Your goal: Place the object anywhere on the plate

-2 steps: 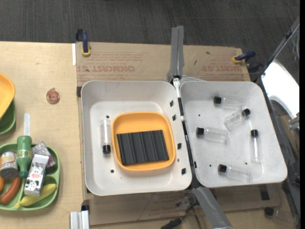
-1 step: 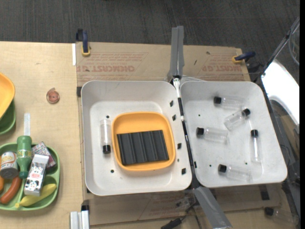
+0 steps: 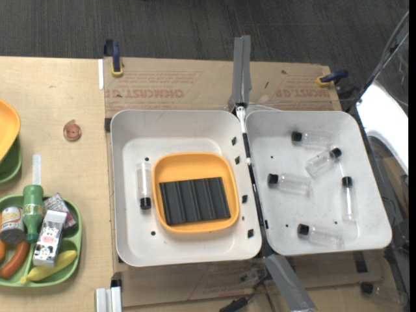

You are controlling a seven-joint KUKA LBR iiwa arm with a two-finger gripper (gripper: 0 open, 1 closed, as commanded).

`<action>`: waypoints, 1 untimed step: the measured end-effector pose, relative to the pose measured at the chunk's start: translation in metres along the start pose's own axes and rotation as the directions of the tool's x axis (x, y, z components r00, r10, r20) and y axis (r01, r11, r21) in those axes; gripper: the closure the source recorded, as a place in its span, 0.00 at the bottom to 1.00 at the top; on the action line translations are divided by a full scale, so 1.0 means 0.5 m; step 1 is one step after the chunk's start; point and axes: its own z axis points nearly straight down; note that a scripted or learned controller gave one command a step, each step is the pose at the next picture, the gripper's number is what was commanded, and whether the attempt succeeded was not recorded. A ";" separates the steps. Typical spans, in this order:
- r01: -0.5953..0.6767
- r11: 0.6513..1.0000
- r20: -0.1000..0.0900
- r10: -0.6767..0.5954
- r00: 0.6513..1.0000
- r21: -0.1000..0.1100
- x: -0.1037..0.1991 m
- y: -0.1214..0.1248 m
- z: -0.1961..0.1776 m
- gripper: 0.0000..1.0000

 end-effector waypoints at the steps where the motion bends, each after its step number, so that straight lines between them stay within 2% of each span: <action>1: 0.296 0.955 0.001 -0.296 0.955 -0.001 0.003 0.003 0.095 0.00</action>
